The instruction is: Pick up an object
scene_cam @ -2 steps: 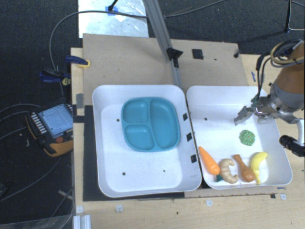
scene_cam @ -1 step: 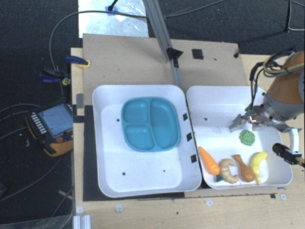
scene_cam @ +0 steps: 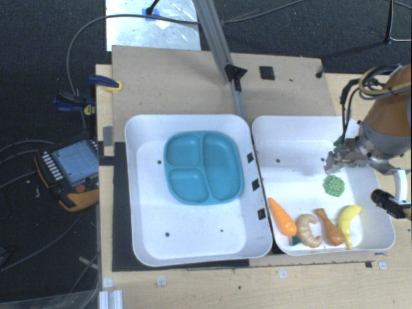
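From my station, the camera view looks down on 2 white bins side by side on the bench. The left bin (scene_cam: 148,237) holds a blue plate (scene_cam: 203,167) with 3 compartments, lying flat toward the bin's far half. The right bin (scene_cam: 290,140) holds all the small objects, gathered along its near side.

I see the arm (scene_cam: 389,111) coming in from the right, with its orange band at the frame's edge. Its gripper (scene_cam: 336,162) sits low over the right half of the right bin. From this angle I cannot tell how the hand is set, and nothing shows as held in it.

Just beside the gripper, on the near side, lies a green textured ball (scene_cam: 333,186), resting on the bin floor; whether the gripper touches it I cannot tell. Nearer the front wall I count 4 more pieces: an orange carrot (scene_cam: 282,216) lying at a slant at the left, a tan curled piece (scene_cam: 308,229) next to it, a brown drumstick-shaped piece (scene_cam: 328,227) touching that one, and a yellow banana (scene_cam: 348,223) at the right end of the row.

Off the bench to the left, a blue-and-orange handheld unit (scene_cam: 69,172) lies on the dark floor with cables around it.
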